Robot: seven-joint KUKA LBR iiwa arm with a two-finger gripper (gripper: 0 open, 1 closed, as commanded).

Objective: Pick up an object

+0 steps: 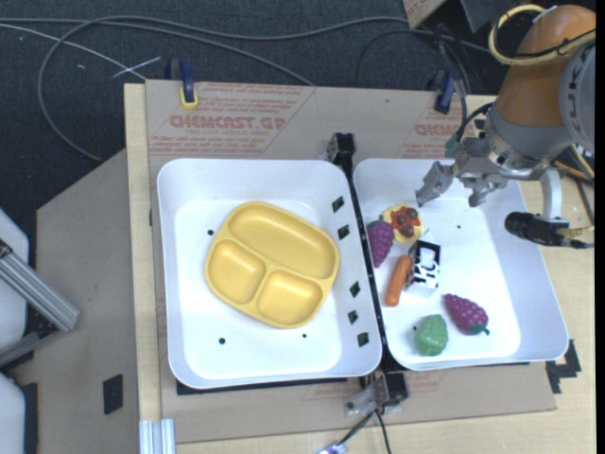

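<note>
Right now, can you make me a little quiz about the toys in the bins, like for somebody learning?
1. True or false: the yellow plate lies in the left bin.
2. Which toy lies nearest the green toy? A) the pizza toy B) the purple grapes C) the carrot
3. Fill in: the gripper is open above the ____ bin.

Key: 1 true. 2 B. 3 right.
</note>
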